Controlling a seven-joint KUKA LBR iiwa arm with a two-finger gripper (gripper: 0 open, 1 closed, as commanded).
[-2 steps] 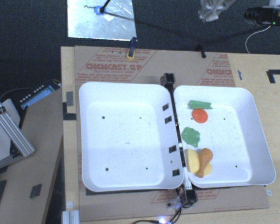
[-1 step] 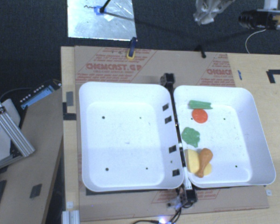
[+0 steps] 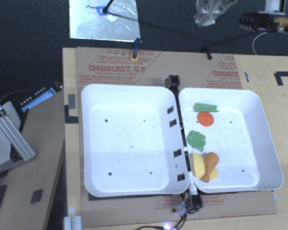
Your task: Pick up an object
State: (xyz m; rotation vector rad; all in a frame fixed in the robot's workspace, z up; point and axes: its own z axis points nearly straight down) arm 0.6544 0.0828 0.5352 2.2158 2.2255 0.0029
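Tool (image 3: 212, 9) is seen high above the counter (image 3: 182, 61), blurred; finger state cannot be told, nothing visibly held. Well below it, in the right bin (image 3: 266, 143), green strip (image 3: 205, 108), red disc (image 3: 206, 120), green piece (image 3: 196, 139) and drumstick (image 3: 210, 164) are clustered.

white bins (image 3: 259, 109), red disc (image 3: 206, 120), green piece (image 3: 196, 139), brown drumstick (image 3: 210, 164)

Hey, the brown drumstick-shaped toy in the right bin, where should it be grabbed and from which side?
Grip the drumstick across its narrow shaft near the lower end, coming from above. The rounded head rests against the yellow piece, so the slim shaft probably offers freer sides.
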